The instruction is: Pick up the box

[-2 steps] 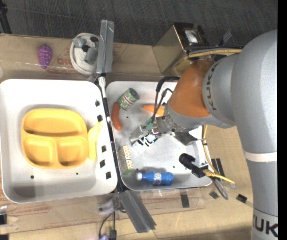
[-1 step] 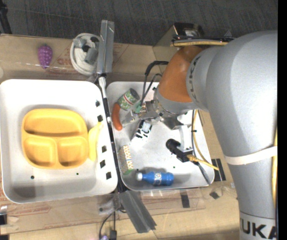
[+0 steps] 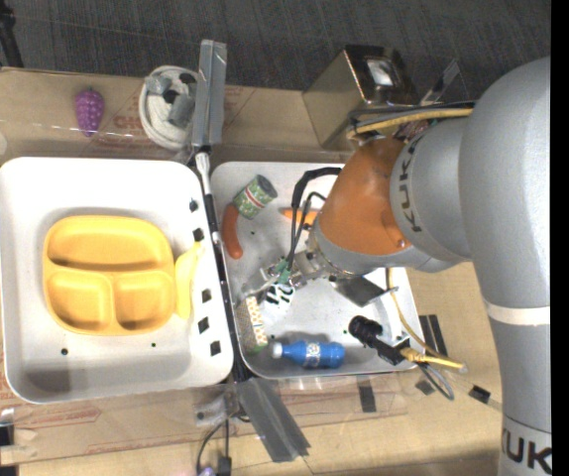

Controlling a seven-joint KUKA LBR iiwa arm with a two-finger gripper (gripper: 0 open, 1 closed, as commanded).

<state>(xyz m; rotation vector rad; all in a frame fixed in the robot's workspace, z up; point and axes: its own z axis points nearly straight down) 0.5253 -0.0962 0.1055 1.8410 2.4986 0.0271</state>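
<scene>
The grey metal arm (image 3: 503, 167) carries the name "KUKA" in dark letters beside its glossy orange band (image 3: 359, 211). The letters "KU" show again on the casing at the view's 5 o'clock corner.

The gripper (image 3: 283, 288) hangs low over the middle of the right white plastic bin (image 3: 314, 315). It is a tangle of green, white and black parts, and I cannot tell whether it is open or closed, or whether it has hold of anything.

The narrow brown-and-white patterned box (image 3: 255, 323), which looks like cardboard, lies flat along the bin's wall at about 8 o'clock. It is just beside the gripper, on the gripper's 7 o'clock side. Its print is too small to read.

A blue plastic bottle (image 3: 309, 352) with a white cap and a pale label lies on its side at 6 o'clock in that bin, and no words on it are legible. A green cylindrical can (image 3: 255, 196) with a white and red label lies tilted at 11 o'clock. A smooth reddish sausage-shaped toy (image 3: 232, 231) lies near the wall at 10 o'clock.

The left white plastic bin (image 3: 27, 266) holds a rounded yellow plastic tray (image 3: 106, 271) moulded into three compartments.

On the brown board at the view's 11 o'clock sits a bumpy purple grape-like cluster (image 3: 88, 110).
</scene>
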